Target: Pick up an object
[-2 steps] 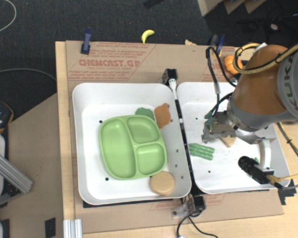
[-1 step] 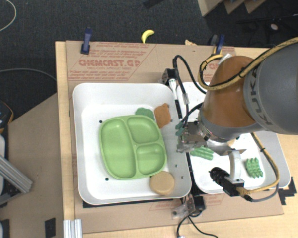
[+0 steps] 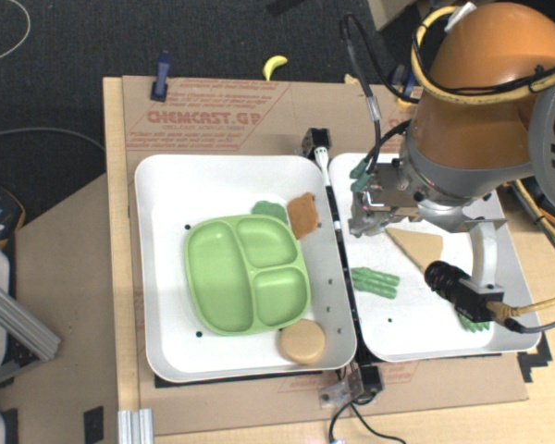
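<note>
arm's jaws (image 3: pixel 365 213) hanging over the right bin (image 3: pixel 416 336) near its left wall, can't tell their state, green bean-like piece (image 3: pixel 375 282) just below, tan wedge (image 3: pixel 418 243) beside, green divided plate (image 3: pixel 247 273) in left bin (image 3: pixel 162 248)

grey arm (image 3: pixel 486 146), orange band, black cables, metal wrist.

You have a desk (image 3: pixel 213 118) topped with brown cardboard printed in red lettering. Two shallow white bins sit on it side by side, touching along their inner edges: the left bin (image 3: pixel 157 248) and the right bin (image 3: pixel 416 336). A blue clip (image 3: pixel 160 77) grips the cardboard's far edge.
</note>
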Robot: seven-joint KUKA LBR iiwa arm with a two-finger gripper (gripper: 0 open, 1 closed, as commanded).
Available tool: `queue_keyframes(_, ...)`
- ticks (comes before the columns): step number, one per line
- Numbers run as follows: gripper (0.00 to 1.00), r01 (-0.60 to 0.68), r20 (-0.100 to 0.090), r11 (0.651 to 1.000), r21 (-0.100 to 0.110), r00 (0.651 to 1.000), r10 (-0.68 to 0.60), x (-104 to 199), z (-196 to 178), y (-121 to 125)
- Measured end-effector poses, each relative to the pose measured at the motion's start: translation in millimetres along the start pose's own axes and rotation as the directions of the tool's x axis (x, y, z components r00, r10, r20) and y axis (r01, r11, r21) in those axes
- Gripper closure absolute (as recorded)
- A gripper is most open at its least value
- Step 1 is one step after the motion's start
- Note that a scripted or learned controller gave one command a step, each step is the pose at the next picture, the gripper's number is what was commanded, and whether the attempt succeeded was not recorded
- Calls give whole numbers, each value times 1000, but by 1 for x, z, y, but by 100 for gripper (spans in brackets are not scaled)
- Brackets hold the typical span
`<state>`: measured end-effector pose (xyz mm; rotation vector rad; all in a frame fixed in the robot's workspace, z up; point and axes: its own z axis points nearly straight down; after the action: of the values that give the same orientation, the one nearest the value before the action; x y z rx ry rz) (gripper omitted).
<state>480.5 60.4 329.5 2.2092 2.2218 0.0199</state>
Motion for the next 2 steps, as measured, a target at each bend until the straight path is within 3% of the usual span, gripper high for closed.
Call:
queue_keyframes(1,100,-4,1,1000,-1,1000,4,-8,-113,2)
queue_keyframes(2,100,-7,5,1000,26,1000,7,4,-3,-2)
